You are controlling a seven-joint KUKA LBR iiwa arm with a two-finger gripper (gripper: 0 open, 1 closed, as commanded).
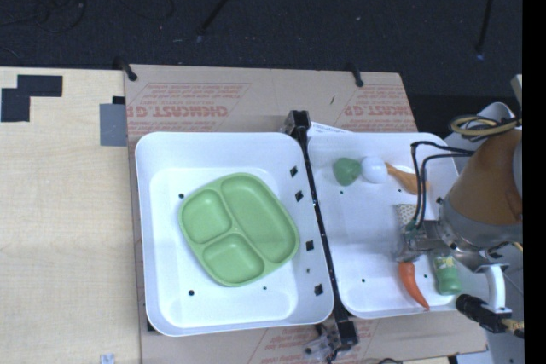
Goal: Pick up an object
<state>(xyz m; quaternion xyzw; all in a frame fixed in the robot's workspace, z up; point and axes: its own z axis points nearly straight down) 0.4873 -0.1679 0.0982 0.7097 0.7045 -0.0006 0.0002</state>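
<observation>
The right bin [367,286] holds several small things. A green lump [346,171] and a white ball [374,170] lie near its far wall, with an orange piece [403,176] just right of them. A red-orange pepper [414,284] lies near the front wall, and a small green object [445,277] sits to its right. My gripper [415,245] is low in the bin, directly above the pepper's upper end and left of the small green object. The wrist hides what lies under it.
The left bin [162,268] holds a light green divided plate [237,228]. A black divider [312,226] with clips runs between the bins. The grey arm with its orange band [490,183] and cables covers the right bin's right edge.
</observation>
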